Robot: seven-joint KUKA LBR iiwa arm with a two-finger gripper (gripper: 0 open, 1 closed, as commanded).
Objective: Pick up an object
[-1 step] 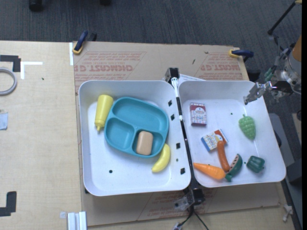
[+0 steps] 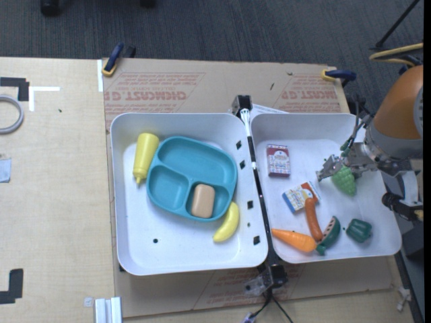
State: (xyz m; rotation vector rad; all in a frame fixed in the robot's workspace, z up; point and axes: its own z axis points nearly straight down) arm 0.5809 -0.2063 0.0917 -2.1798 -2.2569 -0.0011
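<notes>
Claw point(image 2: 335, 169) low in right bin point(image 2: 296, 130), finger spread indiscernible; light green toy point(image 2: 345, 180) touching just beneath, likely pick target.

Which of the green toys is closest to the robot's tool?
The light green toy right at the tool, near the right bin's far right side. The dark green pepper and watermelon slice lie nearer the front edge.

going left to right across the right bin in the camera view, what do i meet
red and white card box → blue and white carton → light green toy by the gripper → dark green pepper. The carrots and the watermelon slice overlap in between, so they are left out.
</notes>
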